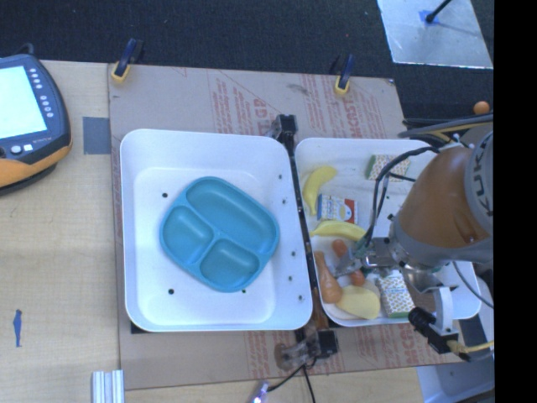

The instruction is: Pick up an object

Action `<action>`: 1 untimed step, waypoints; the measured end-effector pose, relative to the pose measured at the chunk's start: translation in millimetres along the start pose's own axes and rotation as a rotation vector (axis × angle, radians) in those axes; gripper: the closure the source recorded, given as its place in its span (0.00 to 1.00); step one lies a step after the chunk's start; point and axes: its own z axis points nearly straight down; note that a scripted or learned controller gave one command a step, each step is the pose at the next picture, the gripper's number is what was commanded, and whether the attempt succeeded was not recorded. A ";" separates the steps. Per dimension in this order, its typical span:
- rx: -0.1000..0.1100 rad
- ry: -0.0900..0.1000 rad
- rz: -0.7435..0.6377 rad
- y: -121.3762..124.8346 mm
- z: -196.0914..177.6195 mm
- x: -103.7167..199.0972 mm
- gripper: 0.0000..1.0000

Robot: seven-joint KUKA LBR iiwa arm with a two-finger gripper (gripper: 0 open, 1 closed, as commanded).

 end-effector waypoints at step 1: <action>0.002 0.001 -0.002 54.1 -0.1 1.3 0.00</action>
